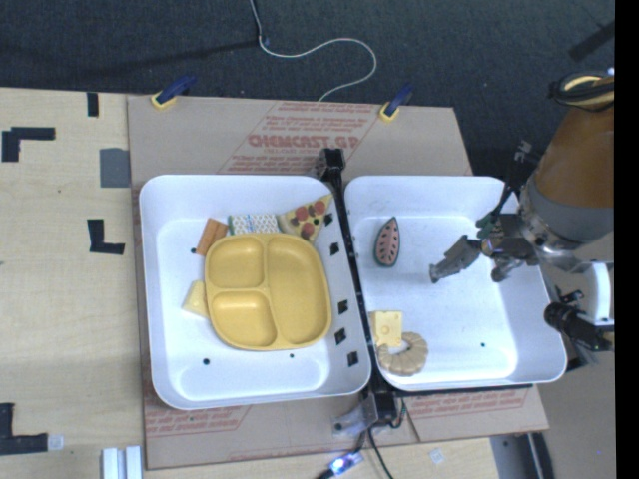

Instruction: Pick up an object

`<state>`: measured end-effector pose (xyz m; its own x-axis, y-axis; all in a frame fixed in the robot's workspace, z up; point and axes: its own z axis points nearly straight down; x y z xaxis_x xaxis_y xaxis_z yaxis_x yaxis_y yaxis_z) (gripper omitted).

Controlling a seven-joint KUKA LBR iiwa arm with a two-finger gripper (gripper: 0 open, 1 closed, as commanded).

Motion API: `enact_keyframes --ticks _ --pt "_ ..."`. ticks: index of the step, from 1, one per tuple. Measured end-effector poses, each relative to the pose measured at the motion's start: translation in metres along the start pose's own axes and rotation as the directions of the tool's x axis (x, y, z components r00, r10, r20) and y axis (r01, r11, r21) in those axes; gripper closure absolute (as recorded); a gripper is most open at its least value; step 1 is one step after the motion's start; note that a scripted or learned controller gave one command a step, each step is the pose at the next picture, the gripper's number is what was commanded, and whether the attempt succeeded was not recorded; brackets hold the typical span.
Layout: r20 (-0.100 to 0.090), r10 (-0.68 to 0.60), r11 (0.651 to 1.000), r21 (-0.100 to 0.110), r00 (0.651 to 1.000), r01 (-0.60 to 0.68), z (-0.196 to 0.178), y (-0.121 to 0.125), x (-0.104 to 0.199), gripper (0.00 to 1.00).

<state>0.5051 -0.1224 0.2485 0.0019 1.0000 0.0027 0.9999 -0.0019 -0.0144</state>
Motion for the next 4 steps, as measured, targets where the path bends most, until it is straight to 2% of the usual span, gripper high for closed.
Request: enact_keyframes --ticks 1,2,3,4 --pt "0.002 -0.004 1.000 -0.013 1.000 0.004 -0.006 0.002 0.000 0.00" --pt "0.002 -0.002 1.000 -0.007 1.000 0.002 0.058 0.000 0.002 0.00" --pt "0.002 -0.003 1.000 -0.007 1.000 0.003 0.103 0.001 -0.002 0.00" --pt "-0.001 -0.003 1.000 -0.010 1.000 0.003 0.163 0.002 0.001 0.00"
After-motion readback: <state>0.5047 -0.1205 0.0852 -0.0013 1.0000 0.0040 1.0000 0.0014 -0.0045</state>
